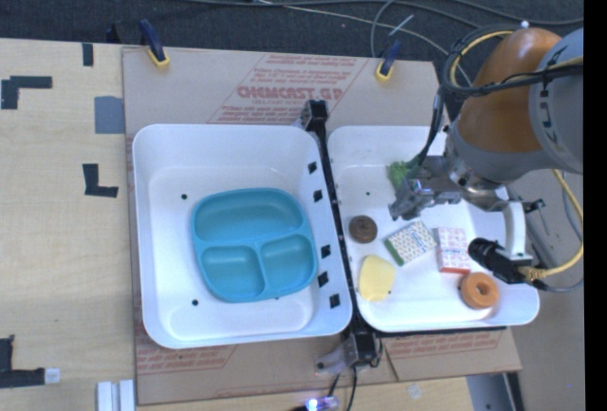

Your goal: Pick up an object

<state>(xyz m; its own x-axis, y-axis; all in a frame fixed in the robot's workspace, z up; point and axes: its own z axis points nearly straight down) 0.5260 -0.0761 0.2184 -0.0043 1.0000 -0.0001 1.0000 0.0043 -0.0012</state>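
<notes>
Left bin (152, 210): blue divided plate (253, 243) | Right bin (370, 148): yellow block (377, 278), patterned packet (410, 242), red-white packet (451, 249), donut (479, 290), brown disc (362, 229), green item (398, 174) beside gripper (410, 200), grip state unreadable | Board (275, 86): "CHEMCAST GP"

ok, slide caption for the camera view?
Gripper low in right bin among small items; blue divided plate in left bin.

Two white bins (152, 210) sit side by side. The left one holds one blue divided plate (253, 243). The right bin (370, 148) holds one brown cookie (362, 229), one yellow piece (376, 279), two small packets (410, 242), one donut (479, 290) and one green item (400, 174).
</notes>
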